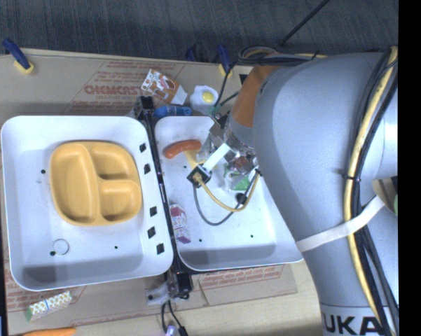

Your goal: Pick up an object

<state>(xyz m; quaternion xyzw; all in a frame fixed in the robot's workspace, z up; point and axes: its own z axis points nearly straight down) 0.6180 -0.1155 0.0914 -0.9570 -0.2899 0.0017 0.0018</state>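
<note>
Camera view. Left bin (14, 187): one yellow divided tray (77, 187), centred, leaning toward 10 o'clock. Right bin (259, 238): orange sausage (182, 148) at 11 o'clock, lying flat; small packet (178, 224) at 8 o'clock, against the left wall; green item (239, 182) near centre, partly covered. Gripper (232, 165): lowered into the right bin near centre, directly over the green item, at 4 o'clock from the sausage; open or closed, cannot tell. Bench: fried-egg toy (205, 96) at 12 o'clock beyond the right bin.
</note>
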